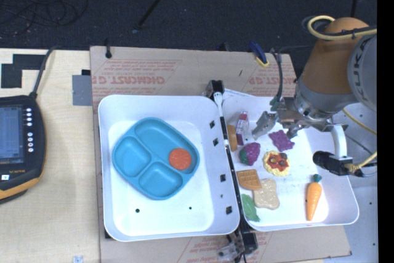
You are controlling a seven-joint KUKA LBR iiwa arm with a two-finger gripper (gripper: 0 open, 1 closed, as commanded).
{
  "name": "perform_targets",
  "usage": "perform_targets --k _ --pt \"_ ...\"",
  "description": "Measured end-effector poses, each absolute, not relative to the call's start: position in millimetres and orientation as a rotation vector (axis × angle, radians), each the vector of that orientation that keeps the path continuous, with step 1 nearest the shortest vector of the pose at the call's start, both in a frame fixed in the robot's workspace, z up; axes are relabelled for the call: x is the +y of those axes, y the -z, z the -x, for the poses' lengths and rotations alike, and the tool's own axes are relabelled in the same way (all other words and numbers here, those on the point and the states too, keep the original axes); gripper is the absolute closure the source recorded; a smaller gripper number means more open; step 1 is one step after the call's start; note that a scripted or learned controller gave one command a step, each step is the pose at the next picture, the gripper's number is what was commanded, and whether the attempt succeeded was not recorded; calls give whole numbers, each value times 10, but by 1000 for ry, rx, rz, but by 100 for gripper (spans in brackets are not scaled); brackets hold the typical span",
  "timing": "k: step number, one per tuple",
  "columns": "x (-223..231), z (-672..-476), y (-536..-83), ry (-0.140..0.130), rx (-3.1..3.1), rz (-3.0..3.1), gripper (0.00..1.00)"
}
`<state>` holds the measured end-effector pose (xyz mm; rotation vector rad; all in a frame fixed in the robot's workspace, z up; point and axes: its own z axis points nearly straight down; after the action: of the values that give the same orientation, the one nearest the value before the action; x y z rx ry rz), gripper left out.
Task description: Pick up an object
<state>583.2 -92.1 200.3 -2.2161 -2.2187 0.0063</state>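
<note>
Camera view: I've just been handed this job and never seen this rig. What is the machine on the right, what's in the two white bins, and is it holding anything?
The single camera looks down on the bench at a slant. The grey and orange machine is a robot arm reaching in from the right; its gripper hangs over the right bin.

That bin holds toy food: a carrot, a small pizza, purple grapes, a purple piece, a waffle, a slice of toast and a green piece.

The left bin holds a blue divided tray with an orange disc in it.

I see nothing gripped, though the jaws are too small to judge.
</note>
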Motion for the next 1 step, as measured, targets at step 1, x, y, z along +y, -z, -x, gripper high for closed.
perform_targets --k 1 --pt "-884 -5707 -1015 3 -2222 2223 0"
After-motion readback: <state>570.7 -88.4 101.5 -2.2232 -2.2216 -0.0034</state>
